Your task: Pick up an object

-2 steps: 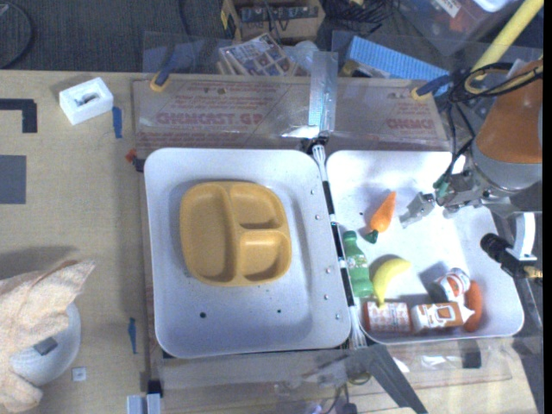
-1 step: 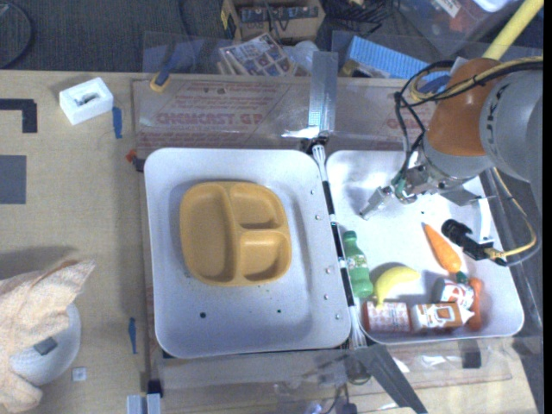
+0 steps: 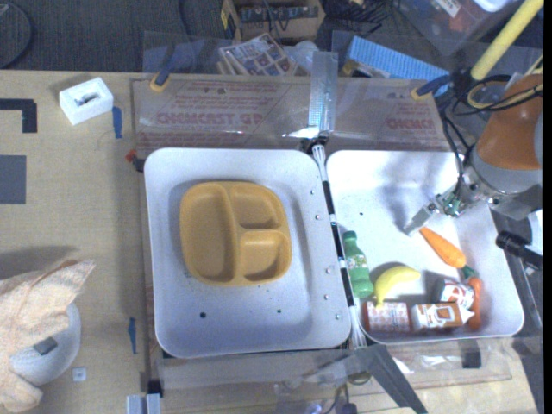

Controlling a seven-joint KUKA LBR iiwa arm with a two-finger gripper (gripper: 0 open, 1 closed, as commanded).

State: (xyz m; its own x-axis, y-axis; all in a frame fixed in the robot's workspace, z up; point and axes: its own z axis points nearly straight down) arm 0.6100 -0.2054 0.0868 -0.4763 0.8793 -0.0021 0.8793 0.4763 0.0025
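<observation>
You saw two bins (image 3: 164, 231) of smooth white plastic, faintly glossy. The yellow divided tray (image 3: 233, 231) looked matt plastic. Carrot (image 3: 443, 247), banana (image 3: 394, 280) and green bottle (image 3: 354, 261) had a slick plastic sheen. The bench (image 3: 69, 197) read as pale wood; the cloth (image 3: 39, 313) looked soft, crumpled.

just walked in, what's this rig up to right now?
The KUKA arm reaches in from the right over the right bin, its hand low above the bin floor, just up-left of the toy carrot. Nothing is visibly held. The banana, green bottle and cartons sit along the bin's near side. The left bin holds a yellow divided tray.
</observation>
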